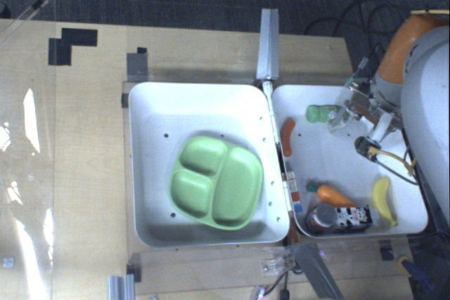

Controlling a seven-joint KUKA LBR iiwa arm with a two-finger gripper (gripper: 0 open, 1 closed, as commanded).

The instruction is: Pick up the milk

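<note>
Dark carpet borders a pale wooden desk [84,172] carrying two shallow white bins, the left bin [151,151] holding a green divided plate [216,181]. My arm [422,74] reaches into the right bin [316,158] from three o'clock, and my pincer [342,116] hangs at the bin's twelve o'clock edge, right against a pale green bottle-like object [320,113]; I cannot tell how far the pincer is parted or whether it grips anything. What I take to be the milk [351,217], a small dark-and-white carton, lies at the bin's six o'clock, well apart from my pincer, with a carrot [333,194] just at its eleven o'clock, a round dark object [321,218] at its nine and a banana [382,200] at its three. A red sausage-like item [287,136] lies along the bin's nine o'clock wall. Crowded neighbours risk a snagged or mistaken grab, and the carton, lying flat near the wall, could slip away.
</note>
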